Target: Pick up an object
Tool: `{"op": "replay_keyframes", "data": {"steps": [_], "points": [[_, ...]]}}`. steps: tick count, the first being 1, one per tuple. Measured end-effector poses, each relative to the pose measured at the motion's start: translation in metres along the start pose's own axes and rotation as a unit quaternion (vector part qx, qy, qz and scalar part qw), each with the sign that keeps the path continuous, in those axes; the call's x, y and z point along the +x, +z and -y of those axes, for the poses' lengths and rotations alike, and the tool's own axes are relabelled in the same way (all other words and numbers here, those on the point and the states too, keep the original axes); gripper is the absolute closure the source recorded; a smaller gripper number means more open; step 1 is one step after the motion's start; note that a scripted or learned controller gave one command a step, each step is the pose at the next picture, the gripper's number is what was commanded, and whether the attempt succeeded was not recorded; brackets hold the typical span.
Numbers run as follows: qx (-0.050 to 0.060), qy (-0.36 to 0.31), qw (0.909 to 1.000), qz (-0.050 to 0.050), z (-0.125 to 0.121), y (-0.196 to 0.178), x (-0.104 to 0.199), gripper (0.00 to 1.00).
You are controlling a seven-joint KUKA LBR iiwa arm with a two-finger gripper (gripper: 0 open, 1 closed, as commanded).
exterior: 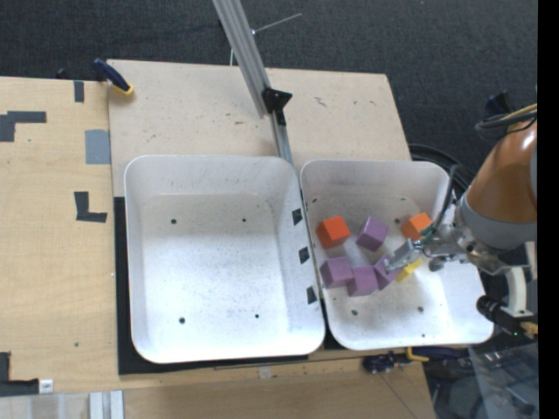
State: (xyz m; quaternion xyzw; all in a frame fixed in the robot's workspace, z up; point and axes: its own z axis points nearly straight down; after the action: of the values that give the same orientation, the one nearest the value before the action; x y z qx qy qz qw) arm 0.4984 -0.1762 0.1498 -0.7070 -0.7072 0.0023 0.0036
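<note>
1. Bin (pixel 437 177) on the right holds all the blocks, and the claw (pixel 403 260) hangs low inside it.
2. Purple blocks (pixel 349 276) lie just left of the claw, with a yellow piece (pixel 406 271) touching under its tip; I cannot tell if it is spread or pressed together.
3. Orange block (pixel 416 225) sits just behind it. Better to choose one free block and descend straight.

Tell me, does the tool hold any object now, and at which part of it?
It cannot be told. The tool sits low in the right bin, beside a purple block and something yellow.
</note>
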Motion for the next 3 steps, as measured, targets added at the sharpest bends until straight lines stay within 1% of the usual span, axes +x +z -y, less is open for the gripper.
{"op": "replay_keyframes", "data": {"steps": [1,2,3], "points": [[-0.008,-0.001,1.0000,0.001,-0.004,0.033,0.000,0.00],[-0.010,0.000,0.9999,0.002,-0.005,0.023,-0.001,1.00],[-0.006,0.000,1.0000,0.002,-0.005,-0.020,-0.006,1.00]]}}
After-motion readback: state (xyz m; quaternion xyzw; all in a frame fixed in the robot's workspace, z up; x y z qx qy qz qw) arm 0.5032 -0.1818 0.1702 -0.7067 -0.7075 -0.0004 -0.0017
